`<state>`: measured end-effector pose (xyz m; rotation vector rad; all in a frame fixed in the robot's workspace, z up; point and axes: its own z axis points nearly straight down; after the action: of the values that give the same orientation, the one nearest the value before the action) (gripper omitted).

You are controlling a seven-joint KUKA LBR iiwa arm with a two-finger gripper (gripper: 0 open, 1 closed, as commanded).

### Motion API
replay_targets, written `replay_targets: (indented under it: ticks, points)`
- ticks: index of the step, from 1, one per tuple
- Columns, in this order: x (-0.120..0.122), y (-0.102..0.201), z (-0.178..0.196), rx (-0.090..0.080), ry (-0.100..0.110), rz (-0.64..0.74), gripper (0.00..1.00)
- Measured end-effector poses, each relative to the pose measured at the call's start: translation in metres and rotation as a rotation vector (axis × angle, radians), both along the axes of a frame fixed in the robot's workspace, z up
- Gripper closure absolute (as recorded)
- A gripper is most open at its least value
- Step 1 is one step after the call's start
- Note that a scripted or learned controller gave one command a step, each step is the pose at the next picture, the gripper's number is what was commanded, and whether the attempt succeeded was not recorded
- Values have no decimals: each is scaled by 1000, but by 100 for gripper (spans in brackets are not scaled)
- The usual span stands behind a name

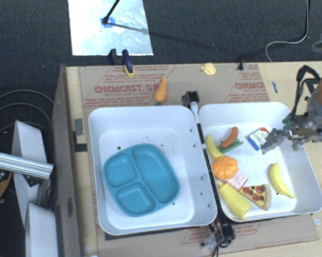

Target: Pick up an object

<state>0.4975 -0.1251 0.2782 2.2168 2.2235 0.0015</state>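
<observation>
Pizza slice [257,193]: you are seeing it lying at the near edge of the right bin [306,198], touching a small pink-and-white packet [238,180].
Yellow block [234,200]: it is lying just left of the pizza slice, against the bin's left wall.
Banana [280,180]: it is resting alone toward the right side of the same bin.
Orange pumpkin [225,167]: it is sitting near the bin's middle, just beyond the yellow block.
Blue tray [140,178]: you are looking at a three-compartment tray lying in the left bin [104,128].
Tool [271,141]: it is hanging over the right bin's far right part, just beside a blue-and-white carton [256,138]; you cannot tell how its fingers are standing, and nothing is showing between them.
Sausage [229,138]: it is lying on a green strip, beside a second banana [211,147] along the left wall.
Bench [120,87]: a carrot [160,91] is lying on the cardboard beyond the left bin.
</observation>
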Motion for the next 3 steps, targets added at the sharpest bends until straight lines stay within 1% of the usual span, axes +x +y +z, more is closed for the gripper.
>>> replay_targets:
  ticks: [1, 2, 3]
  points:
    - [14, -45, -67, -1, 3, -5, 0]
    - [15, -69, -200, 0, 3, -4, 0]
    - [17, -67, -183, 0, -2, -1, 100]
